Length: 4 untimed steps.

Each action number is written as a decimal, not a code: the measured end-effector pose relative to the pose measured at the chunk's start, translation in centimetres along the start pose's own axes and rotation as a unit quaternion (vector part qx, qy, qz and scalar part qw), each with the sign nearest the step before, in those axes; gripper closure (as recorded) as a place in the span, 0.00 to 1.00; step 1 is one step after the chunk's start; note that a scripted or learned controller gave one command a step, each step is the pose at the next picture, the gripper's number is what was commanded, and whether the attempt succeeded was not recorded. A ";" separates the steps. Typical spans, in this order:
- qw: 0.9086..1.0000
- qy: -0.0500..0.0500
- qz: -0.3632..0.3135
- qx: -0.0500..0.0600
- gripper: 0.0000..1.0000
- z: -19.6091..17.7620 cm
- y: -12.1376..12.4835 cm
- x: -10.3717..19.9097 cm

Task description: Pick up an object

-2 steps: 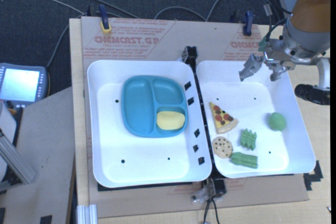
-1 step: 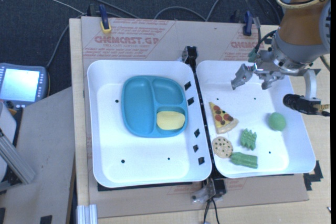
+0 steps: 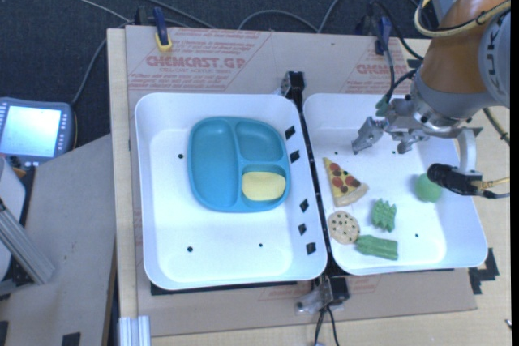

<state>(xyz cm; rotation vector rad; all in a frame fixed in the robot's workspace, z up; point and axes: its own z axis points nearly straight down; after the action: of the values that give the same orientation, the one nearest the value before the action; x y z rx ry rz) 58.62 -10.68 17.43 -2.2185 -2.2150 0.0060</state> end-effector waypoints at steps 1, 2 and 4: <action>1.000 0.000 -0.001 0.000 0.00 6.2 0.4 0.4; 1.000 0.000 0.000 -0.004 1.00 4.7 0.6 0.4; 1.000 -0.001 -0.002 -0.007 1.00 -5.6 1.6 0.8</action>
<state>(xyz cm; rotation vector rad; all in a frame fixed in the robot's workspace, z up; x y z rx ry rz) 60.28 -9.86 23.02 -2.2231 -2.2278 -0.0070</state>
